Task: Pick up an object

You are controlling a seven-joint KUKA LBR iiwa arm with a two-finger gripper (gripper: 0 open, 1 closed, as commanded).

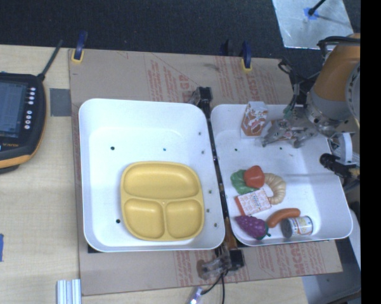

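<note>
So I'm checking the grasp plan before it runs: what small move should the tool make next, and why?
Probably a short shift toward the small carton, then down. The tool hovers just beside it at the far end of the right bin, while the other items cluster nearer the camera.

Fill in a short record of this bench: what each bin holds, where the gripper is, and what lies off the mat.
left bin: yellow tray
right bin: carton, tomato, croissant, packet, grapes, sausage, can
gripper: over right bin's far end, beside carton
off mat, left: pendant
</note>
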